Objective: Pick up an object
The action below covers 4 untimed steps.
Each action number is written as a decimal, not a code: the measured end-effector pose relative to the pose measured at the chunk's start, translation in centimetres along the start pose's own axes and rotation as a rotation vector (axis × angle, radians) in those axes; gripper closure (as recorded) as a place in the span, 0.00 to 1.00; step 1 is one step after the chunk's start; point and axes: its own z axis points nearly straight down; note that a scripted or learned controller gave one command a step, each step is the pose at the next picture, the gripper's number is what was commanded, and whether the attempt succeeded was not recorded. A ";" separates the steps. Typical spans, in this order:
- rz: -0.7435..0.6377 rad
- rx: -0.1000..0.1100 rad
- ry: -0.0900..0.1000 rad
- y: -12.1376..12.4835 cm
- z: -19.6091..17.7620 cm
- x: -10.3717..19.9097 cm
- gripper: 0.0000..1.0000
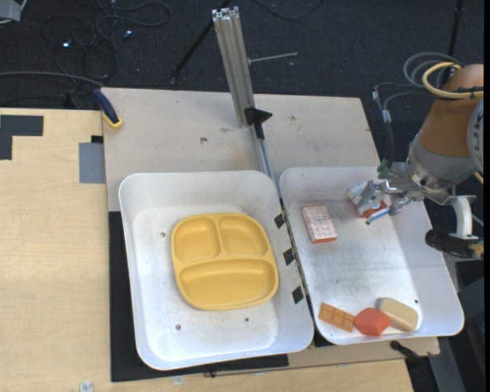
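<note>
My gripper (373, 202) is low over the upper right part of the right bin (367, 272), reaching in from the right. A small pink box (318, 223) lies just to its left, a little apart from it. At the bin's front edge lie a brown waffle-like piece (336, 317), a red lump (372, 322) and a beige bread-like piece (398, 314), close together. Small red and blue bits show at the gripper's tip, and I cannot make out what they are.
The left bin (147, 317) holds a yellow divided plate (224, 261). A metal post (235, 68) stands behind the bins, near their shared wall. A wooden board (41, 251) lies left of the bins. Bare bin floor lies between the pink box and the front items.
</note>
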 end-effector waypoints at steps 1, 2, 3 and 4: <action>-0.001 -0.001 0.000 0.1 -5.4 -0.1 1.00; -0.004 0.007 0.004 -1.4 -5.1 5.7 1.00; -0.003 0.007 0.004 -2.4 -5.6 10.1 1.00; -0.005 0.008 0.005 -2.7 -5.6 16.5 1.00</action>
